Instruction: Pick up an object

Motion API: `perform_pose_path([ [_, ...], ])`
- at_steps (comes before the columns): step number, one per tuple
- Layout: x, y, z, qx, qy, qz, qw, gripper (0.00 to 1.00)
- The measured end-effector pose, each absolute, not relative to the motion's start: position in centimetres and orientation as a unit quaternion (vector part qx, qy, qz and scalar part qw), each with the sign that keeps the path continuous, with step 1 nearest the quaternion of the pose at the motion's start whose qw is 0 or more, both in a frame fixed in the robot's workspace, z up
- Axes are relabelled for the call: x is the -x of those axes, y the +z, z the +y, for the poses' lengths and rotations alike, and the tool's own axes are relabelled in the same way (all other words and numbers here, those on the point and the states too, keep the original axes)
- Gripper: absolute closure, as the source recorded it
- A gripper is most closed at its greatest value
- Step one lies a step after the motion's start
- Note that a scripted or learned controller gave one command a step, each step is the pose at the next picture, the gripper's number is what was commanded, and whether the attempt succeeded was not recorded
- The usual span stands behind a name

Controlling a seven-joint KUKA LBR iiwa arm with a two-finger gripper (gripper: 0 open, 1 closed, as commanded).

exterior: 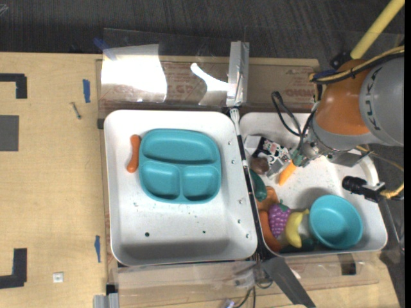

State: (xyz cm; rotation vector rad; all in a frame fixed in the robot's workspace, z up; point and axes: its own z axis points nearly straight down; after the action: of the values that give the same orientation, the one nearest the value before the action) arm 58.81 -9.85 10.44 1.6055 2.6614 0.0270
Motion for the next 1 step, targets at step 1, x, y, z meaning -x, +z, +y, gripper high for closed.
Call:
perform_pose_path([
  [1,-60.39,10.43,-11.07,-0.519,0.0083,0.855,0.017,0.00],
])
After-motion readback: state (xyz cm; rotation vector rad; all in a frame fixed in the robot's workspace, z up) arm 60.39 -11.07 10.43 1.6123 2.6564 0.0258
